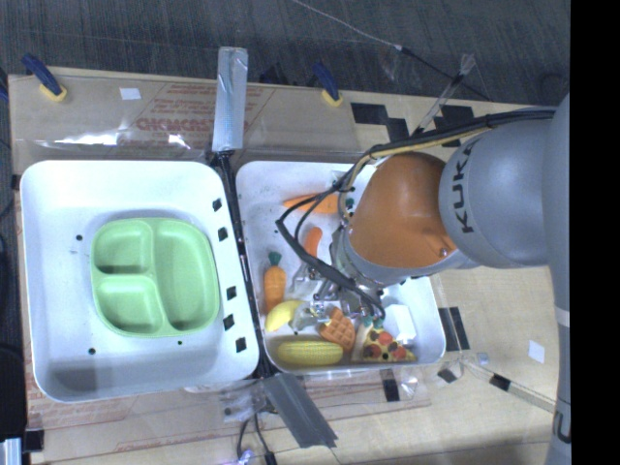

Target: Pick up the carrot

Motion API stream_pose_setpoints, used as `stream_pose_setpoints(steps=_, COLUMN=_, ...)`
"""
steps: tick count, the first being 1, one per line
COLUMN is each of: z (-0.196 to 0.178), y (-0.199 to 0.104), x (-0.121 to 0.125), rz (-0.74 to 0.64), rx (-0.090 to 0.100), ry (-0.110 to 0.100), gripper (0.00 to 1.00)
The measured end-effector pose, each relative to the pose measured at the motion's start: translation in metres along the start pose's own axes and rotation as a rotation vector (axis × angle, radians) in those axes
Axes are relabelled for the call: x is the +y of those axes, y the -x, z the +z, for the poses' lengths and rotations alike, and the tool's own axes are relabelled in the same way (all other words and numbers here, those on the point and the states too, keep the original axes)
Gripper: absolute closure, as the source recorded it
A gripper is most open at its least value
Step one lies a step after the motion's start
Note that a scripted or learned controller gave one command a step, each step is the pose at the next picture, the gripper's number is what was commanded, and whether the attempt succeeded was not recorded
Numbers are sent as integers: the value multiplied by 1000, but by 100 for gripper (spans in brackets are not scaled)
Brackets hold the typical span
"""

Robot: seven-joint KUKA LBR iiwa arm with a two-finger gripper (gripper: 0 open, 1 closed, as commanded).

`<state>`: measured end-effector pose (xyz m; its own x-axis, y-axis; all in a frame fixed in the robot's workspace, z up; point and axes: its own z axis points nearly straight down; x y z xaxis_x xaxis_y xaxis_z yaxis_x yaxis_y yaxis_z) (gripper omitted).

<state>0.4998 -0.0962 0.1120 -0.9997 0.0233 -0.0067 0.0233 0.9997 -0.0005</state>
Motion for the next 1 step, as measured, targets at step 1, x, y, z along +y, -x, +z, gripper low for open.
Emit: stream_pose_setpoints(steps=1, z=0, y=0, x=0, rz=-1, rx=0, ry=0, gripper=0)
